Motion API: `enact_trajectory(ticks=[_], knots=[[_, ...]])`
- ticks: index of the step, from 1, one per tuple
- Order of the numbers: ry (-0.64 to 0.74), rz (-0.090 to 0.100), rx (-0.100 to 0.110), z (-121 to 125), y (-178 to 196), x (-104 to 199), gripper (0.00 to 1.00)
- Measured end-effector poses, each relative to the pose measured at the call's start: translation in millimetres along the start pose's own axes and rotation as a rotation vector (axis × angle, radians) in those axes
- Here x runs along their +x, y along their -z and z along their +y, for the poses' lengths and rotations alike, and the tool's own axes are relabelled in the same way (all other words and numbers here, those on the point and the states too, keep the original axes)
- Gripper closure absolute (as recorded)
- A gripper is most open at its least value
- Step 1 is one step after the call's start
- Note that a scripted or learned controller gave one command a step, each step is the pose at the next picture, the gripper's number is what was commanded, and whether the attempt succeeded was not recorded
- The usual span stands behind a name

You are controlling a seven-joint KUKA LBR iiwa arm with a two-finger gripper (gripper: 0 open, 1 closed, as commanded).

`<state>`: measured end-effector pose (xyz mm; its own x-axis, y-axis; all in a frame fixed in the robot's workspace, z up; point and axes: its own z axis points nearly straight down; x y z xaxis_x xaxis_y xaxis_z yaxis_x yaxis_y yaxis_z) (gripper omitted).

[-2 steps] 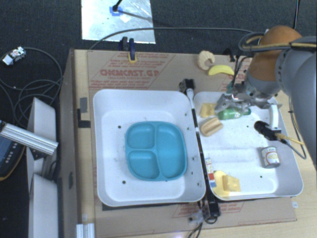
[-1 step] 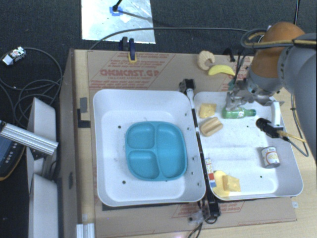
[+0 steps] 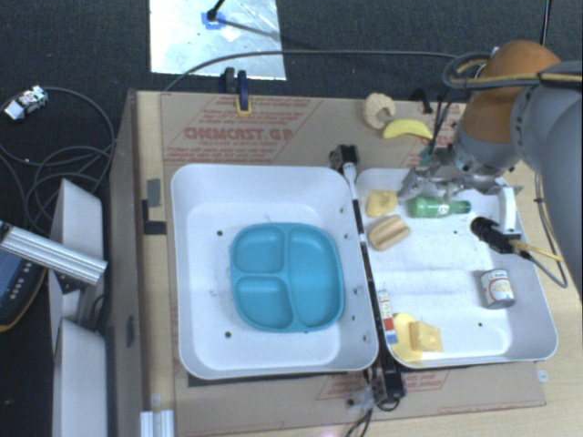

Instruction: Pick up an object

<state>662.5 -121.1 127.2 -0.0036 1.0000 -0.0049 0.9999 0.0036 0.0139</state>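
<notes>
The claw (image 3: 435, 186) is positioned low, touching the green bottle (image 3: 438, 208) from behind. Its opening cannot be told, and no lift is seen, so the pickup is judged unfinished.

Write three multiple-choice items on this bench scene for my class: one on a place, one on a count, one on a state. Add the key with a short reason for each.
1. Where is the blue tray?
A. In the left bin
B. In the right bin
C. On the floor

2. How many compartments does the tray have?
A. Two
B. Three
C. Five

3. How is the green bottle?
A. Standing upright
B. Lying on its side
C. Resting on the tray

Key:
1 A: the tray sits in the middle of the left bin.
2 B: its ridges mark off two upper sections and one lower one.
3 B: the bottle lies lengthwise on the floor of the right bin, just under the claw.
</notes>
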Motion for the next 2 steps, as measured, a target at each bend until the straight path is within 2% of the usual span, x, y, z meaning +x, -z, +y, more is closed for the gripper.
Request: enact_trajectory(ticks=[1,2], knots=[[0.000,-0.003,-0.006,9,-20,5,0.00],[0.004,0.001,-0.010,13,-30,-12,0.00]])
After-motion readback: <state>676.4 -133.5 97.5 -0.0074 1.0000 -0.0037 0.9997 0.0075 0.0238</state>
